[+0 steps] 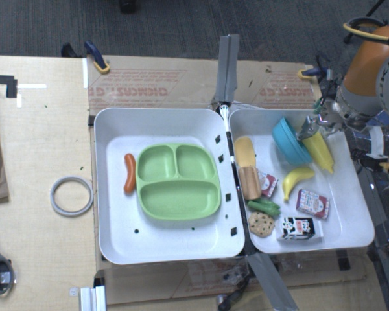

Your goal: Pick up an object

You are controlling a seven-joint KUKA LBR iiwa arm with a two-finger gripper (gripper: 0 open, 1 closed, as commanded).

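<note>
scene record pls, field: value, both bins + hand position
left bin: green divided plate, orange sausage beside its left edge
right bin: blue bowl, yellow corn, banana, wooden brush, green pepper, cookie, two small cartons
hand: over right bin's far end, between bowl and corn
outside bins: tape ring on bench

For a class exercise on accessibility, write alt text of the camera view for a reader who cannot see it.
A robot arm's gripper reaches from the right into the right bin, between a tilted blue bowl and a yellow corn cob, among toy foods including a banana and a cookie. The left bin holds a green divided tray beside a sausage.
</note>
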